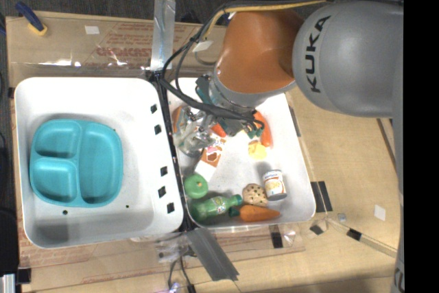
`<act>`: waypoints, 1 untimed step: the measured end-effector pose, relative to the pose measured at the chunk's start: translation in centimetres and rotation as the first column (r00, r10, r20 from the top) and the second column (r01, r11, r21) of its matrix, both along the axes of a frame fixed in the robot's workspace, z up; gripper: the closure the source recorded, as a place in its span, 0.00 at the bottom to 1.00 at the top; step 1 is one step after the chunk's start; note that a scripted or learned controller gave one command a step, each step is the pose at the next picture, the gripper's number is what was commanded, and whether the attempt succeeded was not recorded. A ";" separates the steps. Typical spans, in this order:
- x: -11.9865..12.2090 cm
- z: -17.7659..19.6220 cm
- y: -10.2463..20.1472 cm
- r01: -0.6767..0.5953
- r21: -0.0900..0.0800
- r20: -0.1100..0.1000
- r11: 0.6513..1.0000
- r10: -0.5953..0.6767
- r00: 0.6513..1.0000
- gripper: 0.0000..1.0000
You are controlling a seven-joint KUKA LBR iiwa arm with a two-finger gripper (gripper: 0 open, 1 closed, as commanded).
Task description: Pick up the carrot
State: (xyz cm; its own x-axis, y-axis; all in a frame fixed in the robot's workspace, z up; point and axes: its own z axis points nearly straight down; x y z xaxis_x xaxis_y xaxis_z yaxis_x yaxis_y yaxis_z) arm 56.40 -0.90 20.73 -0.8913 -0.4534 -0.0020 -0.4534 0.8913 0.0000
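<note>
An orange carrot (260,213) lies flat along the front wall of the right bin (299,168), with its thick end against a green bottle (214,206). My gripper (194,133) hangs low over the bin's back-left part, well behind the carrot and apart from it. The grey arm with its orange band hides the back of this bin. Something orange (180,121) shows just left of the gripper, too hidden to name.
Also in the right bin are an orange and green toy (263,132), a yellow piece (257,150), a red and white box (211,157), a green round fruit (197,184), a cookie (254,194) and a small jar (274,184). A teal divided plate (75,161) sits in the left bin (41,96).
</note>
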 end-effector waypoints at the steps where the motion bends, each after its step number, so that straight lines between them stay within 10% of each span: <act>1: 0.0 -0.5 5.3 -0.300 0.000 0.001 0.954 0.300 0.954 1.00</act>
State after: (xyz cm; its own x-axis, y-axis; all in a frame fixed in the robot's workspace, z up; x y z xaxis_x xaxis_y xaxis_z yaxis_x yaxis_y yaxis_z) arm 56.35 4.44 20.23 -0.7139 -0.7002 -0.0028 -0.7002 0.7139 -0.0009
